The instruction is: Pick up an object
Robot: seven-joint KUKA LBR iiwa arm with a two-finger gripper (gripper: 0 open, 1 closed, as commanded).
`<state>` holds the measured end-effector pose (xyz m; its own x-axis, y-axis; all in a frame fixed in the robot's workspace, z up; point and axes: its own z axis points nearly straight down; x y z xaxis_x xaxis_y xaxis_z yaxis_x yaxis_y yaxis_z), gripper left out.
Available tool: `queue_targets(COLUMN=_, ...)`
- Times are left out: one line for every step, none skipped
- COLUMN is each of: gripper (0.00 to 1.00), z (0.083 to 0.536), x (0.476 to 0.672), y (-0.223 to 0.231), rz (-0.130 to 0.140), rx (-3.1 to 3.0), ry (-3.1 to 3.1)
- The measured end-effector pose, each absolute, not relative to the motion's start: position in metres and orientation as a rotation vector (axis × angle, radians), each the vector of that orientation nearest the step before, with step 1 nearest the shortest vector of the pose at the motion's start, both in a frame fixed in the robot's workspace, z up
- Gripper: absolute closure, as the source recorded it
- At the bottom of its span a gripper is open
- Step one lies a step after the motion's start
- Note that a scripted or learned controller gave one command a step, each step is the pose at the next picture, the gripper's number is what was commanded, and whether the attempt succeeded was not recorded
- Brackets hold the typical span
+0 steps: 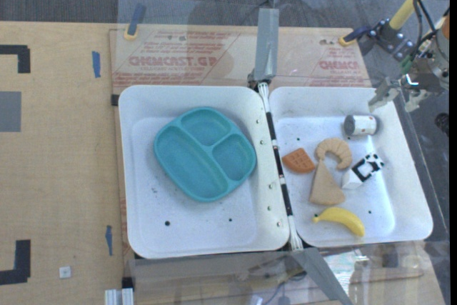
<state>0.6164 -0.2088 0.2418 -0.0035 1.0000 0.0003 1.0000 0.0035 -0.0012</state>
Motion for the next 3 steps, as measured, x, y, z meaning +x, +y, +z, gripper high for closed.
queue_targets(gripper=0.0, z=0.163, x=0.646, y=-0.211, rz=0.002, rx=-2.157, ry=-2.283)
queue_targets(gripper=0.0, z=0.098, x=0.649, y=-0.217, rz=-0.011, rx=-2.087, ry=-2.35)
queue_targets(gripper=0.0, z=0.09, x=0.63, y=-0.207, rz=-0.004, rx=-2.022, ry=-2.413)
